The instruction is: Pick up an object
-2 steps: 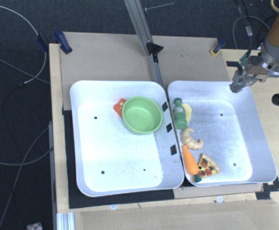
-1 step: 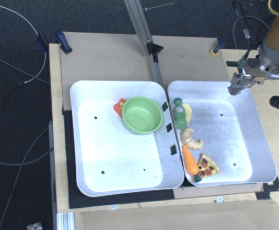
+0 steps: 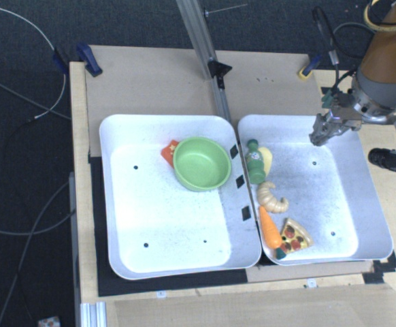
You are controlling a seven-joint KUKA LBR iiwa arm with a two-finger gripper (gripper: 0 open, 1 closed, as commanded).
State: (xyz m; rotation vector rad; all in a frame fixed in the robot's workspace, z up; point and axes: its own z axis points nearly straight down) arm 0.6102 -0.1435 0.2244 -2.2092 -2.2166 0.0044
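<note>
My gripper (image 3: 318, 137) hangs over the far right part of the right bin (image 3: 334, 182), with nothing seen between its fingers. Along that bin's left wall lie a green bottle (image 3: 255, 163), a pale yellow piece (image 3: 267, 159) beside it, a beige croissant (image 3: 271, 196), an orange carrot (image 3: 270, 229) and a pizza slice (image 3: 294, 236). All of these sit well to the left of and nearer than the gripper. In the left bin (image 3: 164, 230) a green bowl (image 3: 201, 163) stands near the far right corner, with a red object (image 3: 169, 152) partly hidden behind its left rim.
A grey metal post (image 3: 201, 39) slants down from the top to the gap between the bins. Blue clamps (image 3: 89, 60) sit at the bench's far corners. The near half of the left bin is bare white floor.
</note>
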